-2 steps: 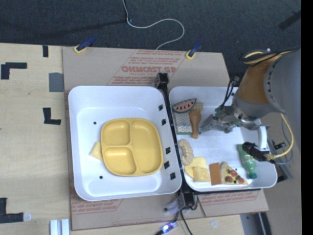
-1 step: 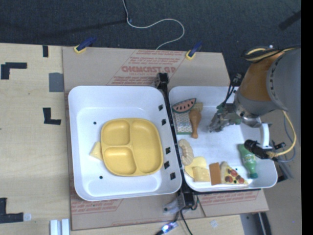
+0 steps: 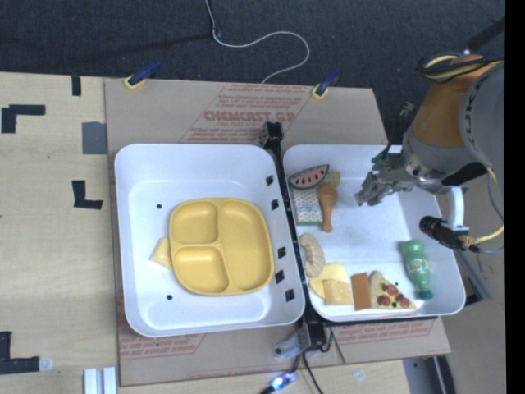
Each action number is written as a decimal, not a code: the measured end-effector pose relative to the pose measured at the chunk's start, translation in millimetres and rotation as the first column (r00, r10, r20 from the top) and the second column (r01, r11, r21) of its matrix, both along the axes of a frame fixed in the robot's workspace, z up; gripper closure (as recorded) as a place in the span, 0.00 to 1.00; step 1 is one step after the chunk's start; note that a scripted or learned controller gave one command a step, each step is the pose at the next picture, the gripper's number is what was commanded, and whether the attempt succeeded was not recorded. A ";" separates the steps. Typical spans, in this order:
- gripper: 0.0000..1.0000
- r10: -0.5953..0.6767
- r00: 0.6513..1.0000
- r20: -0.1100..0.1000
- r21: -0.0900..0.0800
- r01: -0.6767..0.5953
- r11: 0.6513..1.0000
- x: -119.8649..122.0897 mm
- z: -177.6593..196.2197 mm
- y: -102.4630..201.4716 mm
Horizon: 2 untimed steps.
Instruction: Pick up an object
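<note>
Drumstick (image 3: 328,203) lies left of the claw (image 3: 371,192); claw's opening cannot be told.

Wooden bench (image 3: 49,245), dark carpet (image 3: 98,15)

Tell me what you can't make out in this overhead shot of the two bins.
- Gripper, camera view: small and dark over the right bin; finger state unreadable.
- Pale wedge, left bin: partly tucked under the yellow divided plate; identity unclear.
- Arm: cut off by the right edge.
- Food toys by the pizza slice: too small to identify.
</note>
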<state>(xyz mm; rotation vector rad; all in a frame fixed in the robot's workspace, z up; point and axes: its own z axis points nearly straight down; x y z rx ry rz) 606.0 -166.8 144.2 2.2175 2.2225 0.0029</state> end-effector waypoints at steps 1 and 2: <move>1.00 -0.001 1.000 0.000 0.000 0.001 1.000 -5.6 45.0 -1.8; 1.00 0.000 1.000 -0.001 0.000 0.000 1.000 -4.9 81.9 -1.1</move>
